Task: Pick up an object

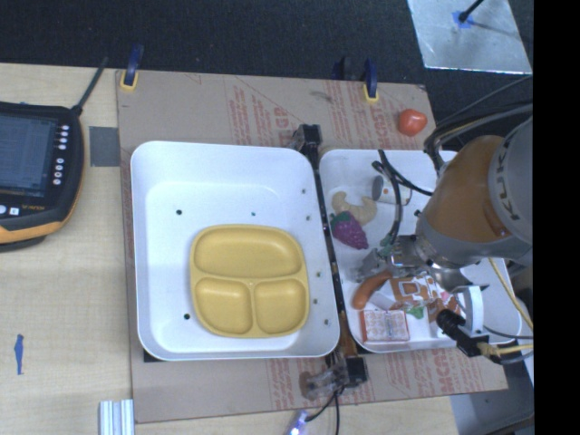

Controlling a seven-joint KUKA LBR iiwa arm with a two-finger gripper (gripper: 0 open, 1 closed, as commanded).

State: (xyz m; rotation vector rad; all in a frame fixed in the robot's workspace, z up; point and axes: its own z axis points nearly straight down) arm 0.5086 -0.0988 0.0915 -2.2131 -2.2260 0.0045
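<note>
The right bin (358, 166) holds several small toy items: a purple grape bunch (349, 232), a beige piece (362, 208), an orange sausage-like piece (370, 289), a pink-and-white packet (385, 325) and a red-and-white carton (415, 289). My gripper (391, 263) hangs low over the middle of this bin, just above the orange piece and the carton. The wrist and arm body hide its fingers. The left bin (227, 175) holds a yellow divided plate (249, 279).
A red tomato-like toy (412, 121) lies on the cardboard behind the right bin. A tablet pendant (36, 170) sits at the far left of the bench. Clamps (308, 137) join the bins at the back and front. Cables trail near the arm.
</note>
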